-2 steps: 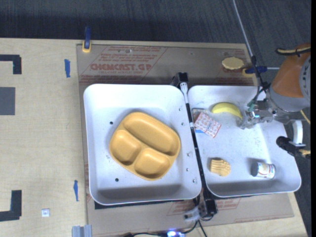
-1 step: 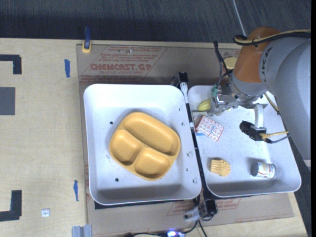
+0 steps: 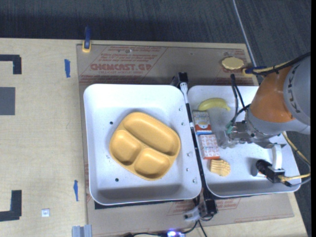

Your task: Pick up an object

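- Nearest in the right bin (image 3: 243, 184), a ridged yellow snack (image 3: 220, 168) is lying close to the bin's left wall.
- Just beyond the snack, a flat packet with red print (image 3: 210, 147) is lying along that same left wall.
- In the left bin (image 3: 94, 132), a yellow three-part tray (image 3: 144, 144) is sitting bottom up, tilted across the middle of the floor.
- The gripper (image 3: 228, 134) is hanging low over the middle of the right bin, just right of the flat packet. Its body is hiding the tips, so one cannot tell whether it is wide, narrow or holding anything.
- The grey arm (image 3: 296, 107) with its orange band (image 3: 270, 102) is reaching in from the right, over the bin's far right part.
- Left of the gripper and slightly farther, a small white carton with an orange label (image 3: 201, 122) is lying against the left wall, touching the far end of the flat packet.
- A banana (image 3: 214, 104) is lying at the far side of the right bin, just beyond the carton.
- Beyond both bins, a tan disc (image 3: 233, 63) is resting on the cardboard sheet (image 3: 148, 63) that is spreading out under them.
- A blue clamp (image 3: 87, 38) is sitting at the cardboard's far left corner.
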Robot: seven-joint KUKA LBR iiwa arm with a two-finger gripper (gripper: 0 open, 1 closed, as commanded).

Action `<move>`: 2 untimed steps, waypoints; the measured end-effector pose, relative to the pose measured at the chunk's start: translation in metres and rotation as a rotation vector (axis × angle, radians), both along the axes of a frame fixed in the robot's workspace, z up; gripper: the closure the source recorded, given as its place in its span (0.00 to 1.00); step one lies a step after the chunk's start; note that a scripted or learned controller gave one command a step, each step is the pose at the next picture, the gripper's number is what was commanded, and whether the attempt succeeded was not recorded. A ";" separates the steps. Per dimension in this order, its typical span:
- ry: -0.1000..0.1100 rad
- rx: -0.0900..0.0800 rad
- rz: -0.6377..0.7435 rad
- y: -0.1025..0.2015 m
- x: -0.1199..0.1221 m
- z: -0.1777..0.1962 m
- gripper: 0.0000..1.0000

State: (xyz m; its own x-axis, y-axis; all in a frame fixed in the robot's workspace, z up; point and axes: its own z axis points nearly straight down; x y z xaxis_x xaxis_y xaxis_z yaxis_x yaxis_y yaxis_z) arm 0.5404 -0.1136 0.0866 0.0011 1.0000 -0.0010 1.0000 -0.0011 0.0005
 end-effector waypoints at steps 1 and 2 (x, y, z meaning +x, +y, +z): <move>-0.006 0.000 0.002 0.001 0.085 0.000 1.00; 0.006 0.000 0.001 0.021 0.116 -0.001 1.00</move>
